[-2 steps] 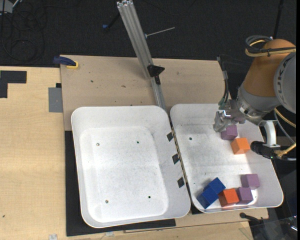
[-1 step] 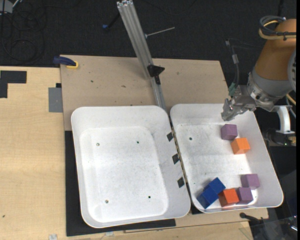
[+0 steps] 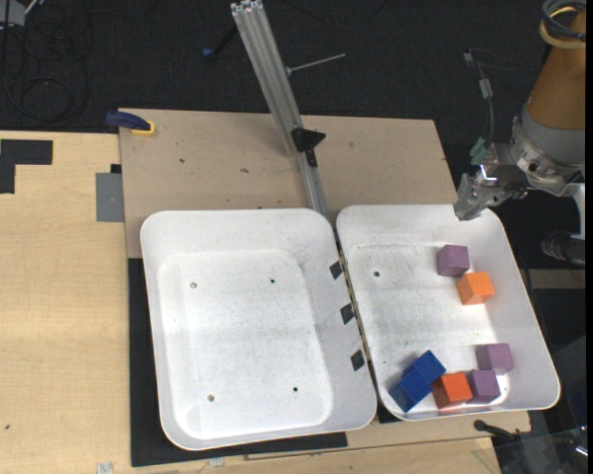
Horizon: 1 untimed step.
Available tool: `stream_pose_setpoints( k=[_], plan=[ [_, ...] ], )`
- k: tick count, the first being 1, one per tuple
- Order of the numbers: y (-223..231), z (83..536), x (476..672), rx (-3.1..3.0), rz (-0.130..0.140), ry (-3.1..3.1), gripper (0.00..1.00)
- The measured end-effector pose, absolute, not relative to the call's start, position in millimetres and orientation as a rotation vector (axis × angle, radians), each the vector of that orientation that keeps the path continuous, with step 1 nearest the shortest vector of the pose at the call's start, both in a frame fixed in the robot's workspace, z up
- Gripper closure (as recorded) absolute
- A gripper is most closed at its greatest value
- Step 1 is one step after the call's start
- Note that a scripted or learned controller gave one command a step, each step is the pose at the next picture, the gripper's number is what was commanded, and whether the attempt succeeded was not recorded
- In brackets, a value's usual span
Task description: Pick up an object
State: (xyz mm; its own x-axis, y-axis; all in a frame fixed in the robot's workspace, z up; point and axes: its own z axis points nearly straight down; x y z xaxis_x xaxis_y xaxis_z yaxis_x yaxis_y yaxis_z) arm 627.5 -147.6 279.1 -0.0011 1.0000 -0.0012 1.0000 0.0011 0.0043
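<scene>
Blue block [image 3: 416, 379], orange and purple cubes at right bin's [image 3: 395, 304] near edge, purple cube [image 3: 453, 260] and orange cube [image 3: 475, 287] farther back, gripper [image 3: 469, 199] above far right corner, arm angled from right, jaw state undeterminable.

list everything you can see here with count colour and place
white bins: 2, side by side on the bench; left bin, right bin
purple blocks: 3, right bin; one near the far right, two at the near right corner
orange blocks: 2, right bin; one beside the far purple block, one at the near edge
blue block: 1, right bin, near edge
metal rail: 1, silver, slanting behind the bins
clamp: 1, blue and yellow, bench's far left corner
gripper: 1, grey, above the right bin's far right corner
</scene>
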Motion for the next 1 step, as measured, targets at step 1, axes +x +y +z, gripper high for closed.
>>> stream_pose_setpoints(
  k=[1],
  plan=[
    [-92.2,261.5,625.6,2.221,-0.002,2.229,1.00]
  ],
)
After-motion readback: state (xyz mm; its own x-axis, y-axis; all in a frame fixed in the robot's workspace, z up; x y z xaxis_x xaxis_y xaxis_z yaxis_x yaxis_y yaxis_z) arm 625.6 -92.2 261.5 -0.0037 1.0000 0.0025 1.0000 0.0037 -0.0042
